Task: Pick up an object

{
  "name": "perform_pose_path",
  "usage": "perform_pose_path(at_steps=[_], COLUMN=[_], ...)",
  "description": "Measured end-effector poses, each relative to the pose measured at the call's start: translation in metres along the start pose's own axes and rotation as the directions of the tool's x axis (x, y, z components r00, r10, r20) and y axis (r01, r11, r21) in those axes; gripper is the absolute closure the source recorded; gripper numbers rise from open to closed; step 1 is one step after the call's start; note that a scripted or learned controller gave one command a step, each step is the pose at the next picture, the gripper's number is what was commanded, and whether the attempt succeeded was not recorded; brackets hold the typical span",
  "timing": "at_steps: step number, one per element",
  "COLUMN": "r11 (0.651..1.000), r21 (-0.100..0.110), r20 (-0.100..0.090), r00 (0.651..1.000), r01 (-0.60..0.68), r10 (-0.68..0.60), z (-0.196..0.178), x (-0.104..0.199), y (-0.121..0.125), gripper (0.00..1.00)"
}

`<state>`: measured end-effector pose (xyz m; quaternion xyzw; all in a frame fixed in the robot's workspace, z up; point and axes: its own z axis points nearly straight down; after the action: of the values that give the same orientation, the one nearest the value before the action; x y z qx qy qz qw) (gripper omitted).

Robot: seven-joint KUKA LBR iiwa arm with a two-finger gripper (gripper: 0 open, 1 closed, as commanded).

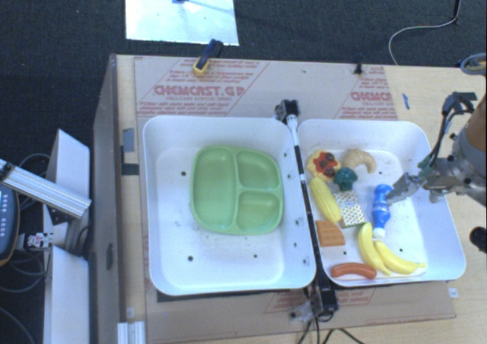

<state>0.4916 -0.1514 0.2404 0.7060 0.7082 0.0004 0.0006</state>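
Your gripper [397, 192] hung just right of the blue bottle [380, 208] in the right bin [437, 183], jaws too blurred to read, so you'd have found it light, rigid, slippery; best pinched across its middle.

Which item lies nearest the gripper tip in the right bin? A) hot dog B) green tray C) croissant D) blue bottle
D: the gripper reaches in from the right, and its tip sits just beside the blue bottle, while the hot dog lies down at the near edge of the right bin, the croissant lies further up, and the green tray is in the left bin.
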Motion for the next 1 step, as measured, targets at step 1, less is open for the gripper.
perform_pose_path(at_steps=[1], r11=[1.000], r21=[0.002], r20=[-0.001], r00=[1.000], r01=[0.000], r10=[0.000], z=[0.0942], x=[-0.0029], y=[0.0637], gripper=[0.00])
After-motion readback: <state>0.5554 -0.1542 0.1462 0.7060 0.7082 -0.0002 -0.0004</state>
